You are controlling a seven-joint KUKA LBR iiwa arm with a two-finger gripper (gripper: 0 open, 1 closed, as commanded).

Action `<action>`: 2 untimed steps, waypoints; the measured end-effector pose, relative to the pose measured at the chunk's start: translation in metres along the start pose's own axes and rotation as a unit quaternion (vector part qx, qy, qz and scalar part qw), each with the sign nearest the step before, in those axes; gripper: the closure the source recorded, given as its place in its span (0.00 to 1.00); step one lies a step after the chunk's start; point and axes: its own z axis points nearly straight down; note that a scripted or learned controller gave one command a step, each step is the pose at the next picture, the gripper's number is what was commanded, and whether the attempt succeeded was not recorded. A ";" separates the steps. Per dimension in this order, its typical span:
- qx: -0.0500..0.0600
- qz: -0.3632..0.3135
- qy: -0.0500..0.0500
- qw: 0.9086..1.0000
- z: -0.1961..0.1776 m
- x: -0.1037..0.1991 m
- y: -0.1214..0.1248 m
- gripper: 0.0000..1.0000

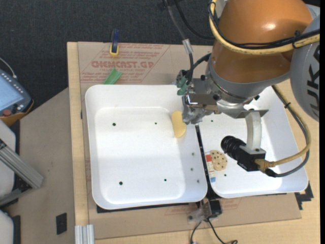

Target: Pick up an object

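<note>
Bins sit side by side on a flat sheet of brown cardboard (132, 60) with red letters on it. The left bin (132, 151) is white and shallow, with four little dark dots on its floor. A small yellow lump (178, 125) lies in this bin, close to its right wall and nearer the far end. It is soft-looking and a bit longer than it is wide.

The big arm (254, 39) comes in from the right, with a shiny orange part on top and grey metal under it. Its gripper (189, 115) hangs low at the wall where the two bins meet, just beside the top right of the yellow lump. How far the gripper is open cannot be told (the bulky wrist hides too much of it). It also cannot be told if it touches the lump, and nothing can be seen held in it.

The right bin (282, 136) is white too. A round tan piece (218, 159) with dark spots lies in it, near its left wall, with a bit of red and blue just beside it.

On the cardboard behind the left bin lies a green strip (112, 76). A blue and yellow clip (115, 43) grips the far edge of the cardboard. Dark floor (51, 14) lies all around.
</note>
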 end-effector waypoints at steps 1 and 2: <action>0.002 0.000 0.000 1.000 -0.053 0.045 0.001 1.00; 0.006 0.002 -0.002 1.000 -0.050 0.042 0.000 0.00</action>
